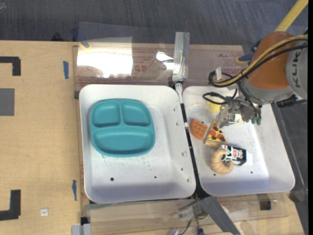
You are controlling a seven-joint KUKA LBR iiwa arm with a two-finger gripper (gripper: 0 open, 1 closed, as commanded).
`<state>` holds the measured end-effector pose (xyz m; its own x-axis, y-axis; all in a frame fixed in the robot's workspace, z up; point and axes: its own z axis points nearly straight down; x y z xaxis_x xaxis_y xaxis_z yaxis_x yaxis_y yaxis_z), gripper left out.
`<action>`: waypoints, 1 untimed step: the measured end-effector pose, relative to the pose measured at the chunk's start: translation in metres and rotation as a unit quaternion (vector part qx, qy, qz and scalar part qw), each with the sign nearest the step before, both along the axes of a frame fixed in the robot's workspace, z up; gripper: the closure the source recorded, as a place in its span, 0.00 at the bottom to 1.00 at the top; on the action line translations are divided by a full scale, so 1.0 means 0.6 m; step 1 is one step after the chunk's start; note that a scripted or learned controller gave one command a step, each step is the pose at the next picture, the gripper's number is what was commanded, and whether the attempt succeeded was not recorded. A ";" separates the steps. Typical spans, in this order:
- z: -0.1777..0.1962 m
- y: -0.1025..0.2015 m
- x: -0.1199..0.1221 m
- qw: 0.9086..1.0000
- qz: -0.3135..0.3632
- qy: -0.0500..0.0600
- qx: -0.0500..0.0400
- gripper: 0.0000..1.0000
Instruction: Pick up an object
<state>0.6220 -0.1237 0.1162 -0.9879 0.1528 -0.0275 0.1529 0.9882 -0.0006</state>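
- You are looking down on a tan wooden bench [34, 146] carrying two shallow white bins side by side, with dark floor beyond.
- The left bin [166, 180] holds a teal divided plate [122, 127], sitting toward its 10 o'clock area.
- The right bin [274, 175] holds the loose objects: a waffle-like orange piece [198, 129] near its centre-left, a slice of toy pizza [214, 135] just beside it at 3 o'clock, a tan croissant-shaped toy [221, 161] at 6 o'clock of the pizza, touching a small black packet [237, 154].
- A yellow object [213, 104] lies at the bin's 11 o'clock, partly behind cables.
- Your gripper [226, 118] hangs above the pizza slice; whether it is apart or together, you cannot tell.
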 end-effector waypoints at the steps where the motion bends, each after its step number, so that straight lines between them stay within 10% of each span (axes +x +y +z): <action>1: 0.118 0.061 -0.045 0.937 -0.350 0.008 0.008 1.00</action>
<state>0.5953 -0.0870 0.1871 -0.6461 0.7632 -0.0054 0.7632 0.6461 0.0053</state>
